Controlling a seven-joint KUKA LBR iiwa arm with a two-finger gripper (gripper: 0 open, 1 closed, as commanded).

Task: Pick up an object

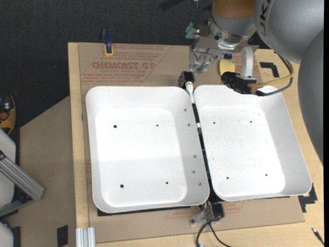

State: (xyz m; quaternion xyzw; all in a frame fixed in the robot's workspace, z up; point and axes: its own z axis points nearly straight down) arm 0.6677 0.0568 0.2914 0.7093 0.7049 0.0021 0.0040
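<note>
Lab: cardboard-topped bench [128, 66], white bins [103, 138]

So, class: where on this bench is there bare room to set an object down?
Both floors are bare: the left bin and the right bin, split by their shared rims. It is crowded at the far edge, where the arm and cables hang.

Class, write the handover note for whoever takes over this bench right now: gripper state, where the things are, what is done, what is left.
Gripper: raised over the bench's far edge, beyond the seam between the two bins; I cannot tell what state it is in, and nothing visible is held.
Things: left bin and right bin show bare white floors with small dark dots; I see no object to pick.
Done: no pick visible.
Left: find an object, grasp it, lift it.
</note>
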